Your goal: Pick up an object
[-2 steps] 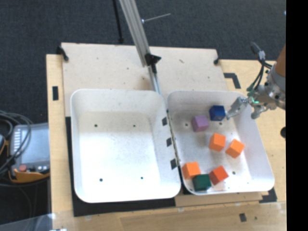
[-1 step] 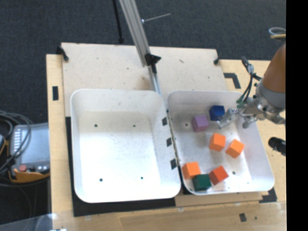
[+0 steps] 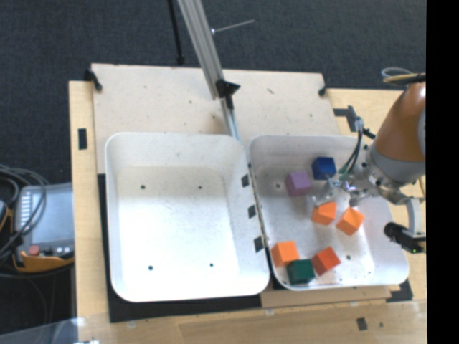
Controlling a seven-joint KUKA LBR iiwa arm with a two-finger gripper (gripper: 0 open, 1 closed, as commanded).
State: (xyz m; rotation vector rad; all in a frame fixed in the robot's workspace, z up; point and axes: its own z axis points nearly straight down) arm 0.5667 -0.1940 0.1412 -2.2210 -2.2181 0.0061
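Two shallow white bins are seen side by side on a pale wooden surface [image 3: 82,213]. The left bin [image 3: 122,278] sits beside the right bin [image 3: 391,267], their inner walls touching or nearly so.

Several small blocks are scattered in the right bin. A blue block [image 3: 323,168] lies toward the far side, with a purple block [image 3: 298,183] just beside it to the left. Two orange blocks are found near the middle: one [image 3: 324,213] and another [image 3: 349,221], close together. Toward the near edge, a third orange block [image 3: 285,252] rests just beside a green block [image 3: 300,271], and a red block [image 3: 326,260] lies close to the right of the green one.

The arm [image 3: 401,131], grey with an orange band, is seen reaching in from the right. The gripper [image 3: 343,192] is placed low over the right bin, between the blue block and the two middle orange blocks. How far it is opened cannot be told, and no block can be seen held by it.

A slanted metal pole [image 3: 204,45] is seen rising behind the bins.
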